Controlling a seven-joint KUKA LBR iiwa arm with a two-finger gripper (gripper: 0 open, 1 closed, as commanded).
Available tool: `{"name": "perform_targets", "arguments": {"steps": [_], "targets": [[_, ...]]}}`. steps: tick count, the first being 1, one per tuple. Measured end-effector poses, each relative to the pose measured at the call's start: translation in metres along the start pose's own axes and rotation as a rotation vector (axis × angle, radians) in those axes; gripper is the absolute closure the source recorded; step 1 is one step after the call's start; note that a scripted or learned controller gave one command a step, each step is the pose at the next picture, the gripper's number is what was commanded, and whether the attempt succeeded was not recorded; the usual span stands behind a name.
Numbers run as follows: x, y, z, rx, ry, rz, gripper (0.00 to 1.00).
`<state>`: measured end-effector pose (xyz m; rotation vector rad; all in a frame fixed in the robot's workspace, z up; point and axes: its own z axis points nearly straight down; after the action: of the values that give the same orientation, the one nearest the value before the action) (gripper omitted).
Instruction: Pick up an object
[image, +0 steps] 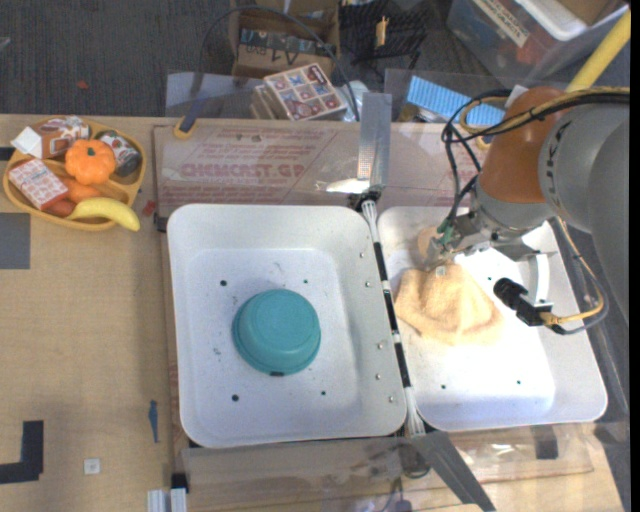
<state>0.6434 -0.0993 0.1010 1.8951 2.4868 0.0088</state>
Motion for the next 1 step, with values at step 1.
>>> {"name": "perform_targets", "arguments": {"steps": [1], "targets": [[0.0001, 0.0001, -0.0001, 0.0, 0.0, 0.0, 0.0]]}}
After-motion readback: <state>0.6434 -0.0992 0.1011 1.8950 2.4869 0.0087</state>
